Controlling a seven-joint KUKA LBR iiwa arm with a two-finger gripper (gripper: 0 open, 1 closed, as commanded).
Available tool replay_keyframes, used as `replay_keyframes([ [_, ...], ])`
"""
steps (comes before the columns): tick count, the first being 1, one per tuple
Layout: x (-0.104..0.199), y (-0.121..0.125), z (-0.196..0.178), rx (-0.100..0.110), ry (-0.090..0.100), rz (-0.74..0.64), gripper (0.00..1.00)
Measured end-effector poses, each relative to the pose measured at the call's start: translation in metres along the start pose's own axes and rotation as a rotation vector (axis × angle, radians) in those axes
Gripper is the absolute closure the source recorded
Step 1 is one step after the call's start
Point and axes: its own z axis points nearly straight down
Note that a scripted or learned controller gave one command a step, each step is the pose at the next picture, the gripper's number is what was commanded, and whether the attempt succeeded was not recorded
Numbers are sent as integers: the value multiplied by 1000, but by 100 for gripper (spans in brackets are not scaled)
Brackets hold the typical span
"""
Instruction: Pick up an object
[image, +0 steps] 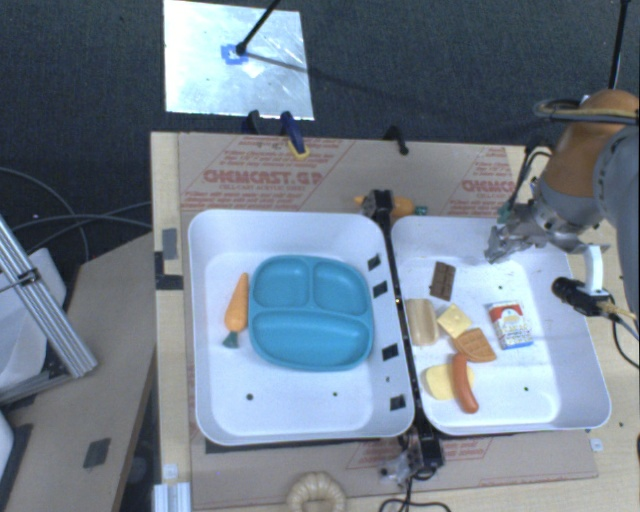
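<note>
Grey arm (585, 170) enters from 3 o'clock, orange band up top, gripper (500, 245) angled toward 8 o'clock.

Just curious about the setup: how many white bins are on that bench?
2: the left bin holds a blue plate and carrot; the right bin sits beside it.

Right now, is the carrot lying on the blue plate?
No, the carrot lies on the left bin's white floor, just beside the blue divided plate.
</note>
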Motion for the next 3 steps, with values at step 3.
replay_keyframes([
  [3, 47, -13, -128, 5, 4, 0, 100],
])
